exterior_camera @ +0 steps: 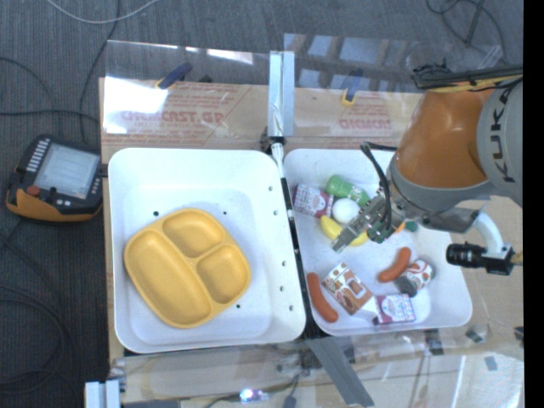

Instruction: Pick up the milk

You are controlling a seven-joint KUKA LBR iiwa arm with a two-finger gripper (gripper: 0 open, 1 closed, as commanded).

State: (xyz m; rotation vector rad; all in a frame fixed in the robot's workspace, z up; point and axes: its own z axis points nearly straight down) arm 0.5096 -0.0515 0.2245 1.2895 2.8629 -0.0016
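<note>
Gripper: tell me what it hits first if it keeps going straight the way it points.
Probably the yellow banana, lying just beyond the gripper toward the lower left in the right bin; depth is unclear from above.

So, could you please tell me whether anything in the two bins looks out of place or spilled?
Nothing looks spilled or damaged. The toy food lies jumbled in the right white bin, and the yellow three-compartment plastic plate sits askew in the left white bin.

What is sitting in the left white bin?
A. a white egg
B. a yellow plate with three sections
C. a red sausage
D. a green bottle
B: the yellow plate with its three sections lies in the left bin, while the food items sit in the right bin.
</note>
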